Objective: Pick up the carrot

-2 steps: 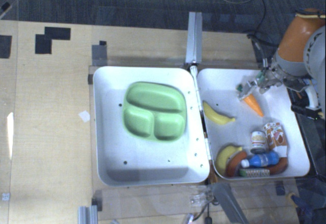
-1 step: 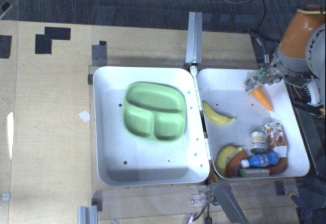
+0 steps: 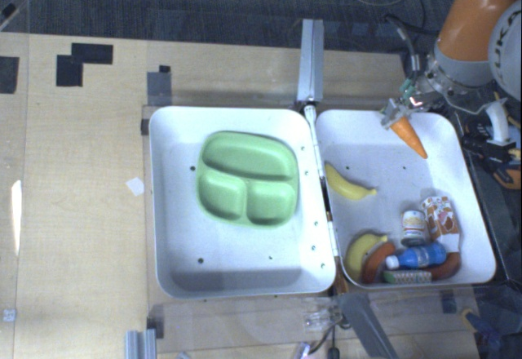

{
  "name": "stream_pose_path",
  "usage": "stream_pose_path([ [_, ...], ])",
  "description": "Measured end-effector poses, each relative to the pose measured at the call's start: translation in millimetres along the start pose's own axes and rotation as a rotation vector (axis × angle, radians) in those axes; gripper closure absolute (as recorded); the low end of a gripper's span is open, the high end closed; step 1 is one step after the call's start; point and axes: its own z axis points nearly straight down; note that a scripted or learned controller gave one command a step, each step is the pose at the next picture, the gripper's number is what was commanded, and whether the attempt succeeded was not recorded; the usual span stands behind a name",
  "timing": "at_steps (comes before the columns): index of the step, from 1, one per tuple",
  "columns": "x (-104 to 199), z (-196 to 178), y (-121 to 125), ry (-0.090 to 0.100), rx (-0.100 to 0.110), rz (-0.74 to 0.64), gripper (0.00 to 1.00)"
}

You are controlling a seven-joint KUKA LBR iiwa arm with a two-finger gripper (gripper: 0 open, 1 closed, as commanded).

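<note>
So nearest, at the right bin's [image 3: 481,210] front edge, sit a bottle [image 3: 416,257], can [image 3: 413,226] and carton [image 3: 440,216]. Further back, a banana [image 3: 349,184]. At its far edge the gripper [image 3: 397,115] is clamped on the carrot's [image 3: 408,135] top end, tip angled down.

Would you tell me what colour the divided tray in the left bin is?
Light green; the tray shows clearly in the camera view.
</note>
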Motion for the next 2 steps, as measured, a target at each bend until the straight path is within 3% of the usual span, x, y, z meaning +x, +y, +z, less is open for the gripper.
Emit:
stream_pose_path([
  [1, -20, 96, -16, -0.001, 0.0, -0.097, 1.0],
  [2, -48, 86, -23, -0.001, 0.0, -0.033, 1.0],
])
